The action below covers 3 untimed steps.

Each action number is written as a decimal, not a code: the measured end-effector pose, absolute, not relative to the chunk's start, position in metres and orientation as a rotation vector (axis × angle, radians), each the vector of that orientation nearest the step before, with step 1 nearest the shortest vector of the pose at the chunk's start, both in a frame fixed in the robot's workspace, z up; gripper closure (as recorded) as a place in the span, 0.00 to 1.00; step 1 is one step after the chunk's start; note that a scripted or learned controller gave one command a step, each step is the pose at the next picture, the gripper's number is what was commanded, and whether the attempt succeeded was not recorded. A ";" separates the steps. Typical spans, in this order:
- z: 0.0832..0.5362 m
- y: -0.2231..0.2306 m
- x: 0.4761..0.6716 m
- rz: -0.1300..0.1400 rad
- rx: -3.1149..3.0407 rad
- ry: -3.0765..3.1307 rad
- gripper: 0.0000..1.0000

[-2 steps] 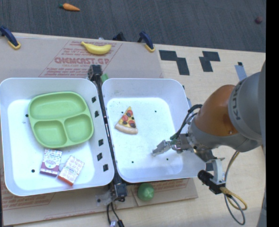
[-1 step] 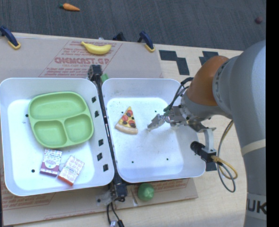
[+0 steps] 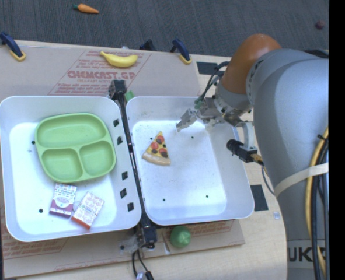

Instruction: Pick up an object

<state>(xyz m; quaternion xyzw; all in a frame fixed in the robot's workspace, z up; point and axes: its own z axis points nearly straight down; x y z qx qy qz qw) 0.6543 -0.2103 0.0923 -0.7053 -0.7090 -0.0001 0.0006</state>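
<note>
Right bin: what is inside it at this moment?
The right bin holds a pizza slice near its left wall, and the gripper hangs over its upper part. The arm covers the bin's upper right corner.

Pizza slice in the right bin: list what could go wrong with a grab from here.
1. The pizza slice lies flat on the right bin's floor, so the pincer may slide over it without getting a hold.
2. The pincer sits up and to the right of the slice, not above it; a straight descent would likely meet bare floor.
3. The slice lies close to the divider between the bins, so a push could wedge it there.
</note>
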 end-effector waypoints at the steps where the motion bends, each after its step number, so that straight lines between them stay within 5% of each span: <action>1: 0.103 -0.209 0.655 0.001 -2.206 -2.234 1.00; 2: 0.103 -0.209 0.655 0.001 -2.203 -2.235 0.00; 3: 0.113 -0.208 0.656 0.001 -2.198 -2.241 1.00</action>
